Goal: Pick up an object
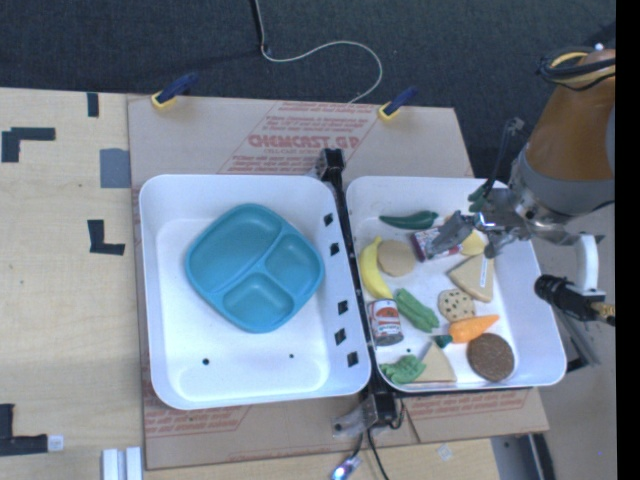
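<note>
Low over the right bin [545,363], the gripper [462,226] is being seen near that bin's far side, the grey arm reaching in from the right with its orange band above. A small dark-and-red packet [432,244] is lying right at the tip of the gripper, on its left, and appears to be touching it, but whether it is being pinched or merely nudged cannot be told; the state of the gripper is not being shown clearly at this slant.

No single object is named by the task, so the packet is being judged the likeliest target, being the nearest thing. Its long axis is running roughly left to right, tilted up a little toward the gripper. Just beyond it a green chilli [408,219] is lying nearly level, and just left of it a tan round biscuit [396,259] is resting against a banana [373,270]. A wedge of cheese [474,277] is lying below the gripper, nearer the camera.

Further toward the near rim, a spotted cookie [455,303], a carrot [470,328], a green pod [415,309], a small can [386,321] and a brown round patty [491,355] are being crowded together, several touching. In the left bin [160,298] a blue divided plate [255,266] is lying well apart from all this.

Part of the packet's right end is being covered by the gripper, and the gripper's underside is being hidden by its own body.
</note>
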{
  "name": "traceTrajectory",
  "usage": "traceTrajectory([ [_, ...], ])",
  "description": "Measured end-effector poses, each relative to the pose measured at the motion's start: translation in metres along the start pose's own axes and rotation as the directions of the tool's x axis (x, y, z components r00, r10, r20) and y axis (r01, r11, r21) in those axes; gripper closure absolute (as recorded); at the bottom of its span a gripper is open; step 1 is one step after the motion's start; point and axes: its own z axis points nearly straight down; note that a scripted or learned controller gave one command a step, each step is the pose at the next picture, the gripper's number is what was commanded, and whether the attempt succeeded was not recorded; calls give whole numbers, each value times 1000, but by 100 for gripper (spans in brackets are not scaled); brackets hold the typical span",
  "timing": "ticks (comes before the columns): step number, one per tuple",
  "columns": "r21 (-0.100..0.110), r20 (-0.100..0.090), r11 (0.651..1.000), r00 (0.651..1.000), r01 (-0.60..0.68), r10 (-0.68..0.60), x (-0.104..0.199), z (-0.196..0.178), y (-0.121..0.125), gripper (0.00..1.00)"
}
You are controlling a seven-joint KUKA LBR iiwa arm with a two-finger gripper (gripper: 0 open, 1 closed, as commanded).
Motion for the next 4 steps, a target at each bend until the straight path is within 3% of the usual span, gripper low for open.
traceTrajectory([
  [1,1,-2,1000,1000,3,-3,39,-8,-19,0],
  [2,7,-3,1000,1000,6,-6,108,21,-61,0],
  [3,3,-1,1000,1000,1,-1,104,10,-59,100],
  [4,3,0,1000,1000,0,0,113,24,-58,100],
])
